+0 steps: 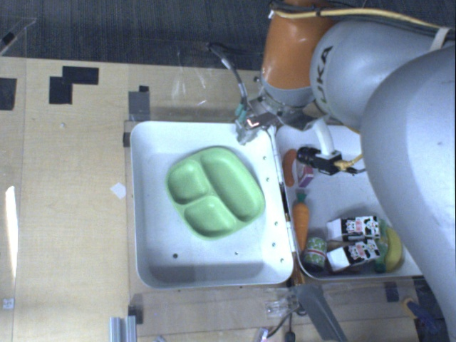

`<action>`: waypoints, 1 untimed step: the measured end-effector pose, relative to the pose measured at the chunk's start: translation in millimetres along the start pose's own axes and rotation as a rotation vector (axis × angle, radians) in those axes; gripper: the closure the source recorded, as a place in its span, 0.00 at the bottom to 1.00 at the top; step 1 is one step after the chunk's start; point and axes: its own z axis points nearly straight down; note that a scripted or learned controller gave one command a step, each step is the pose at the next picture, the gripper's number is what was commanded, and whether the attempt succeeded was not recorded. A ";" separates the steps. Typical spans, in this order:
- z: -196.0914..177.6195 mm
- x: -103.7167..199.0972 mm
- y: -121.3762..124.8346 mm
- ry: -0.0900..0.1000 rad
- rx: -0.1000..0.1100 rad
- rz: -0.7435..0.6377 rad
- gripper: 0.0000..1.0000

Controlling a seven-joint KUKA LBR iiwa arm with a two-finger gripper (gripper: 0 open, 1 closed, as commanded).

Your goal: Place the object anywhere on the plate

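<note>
Gripper [249,125] hung at frame centre-top; I couldn't tell its state. Green divided plate [215,191] lay just lower left, carrots [301,223] lower right, lengthwise down-frame.

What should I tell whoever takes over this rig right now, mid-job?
Gripper: over the top right corner of the left bin, at the edge next to the right bin; whether it holds anything cannot be told.
Green divided plate: in the left bin, its three compartments bare.
Right bin: carrot along its left side, two cow-print cartons and a banana near its bottom, plus a reddish item I can't identify by its left wall.
Done: nothing placed on the plate.
Left: get one object onto the plate, any compartment.
</note>
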 end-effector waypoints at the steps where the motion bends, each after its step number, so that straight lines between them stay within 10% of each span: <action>1: -20.8 24.5 -68.2 0.001 0.000 0.030 1.00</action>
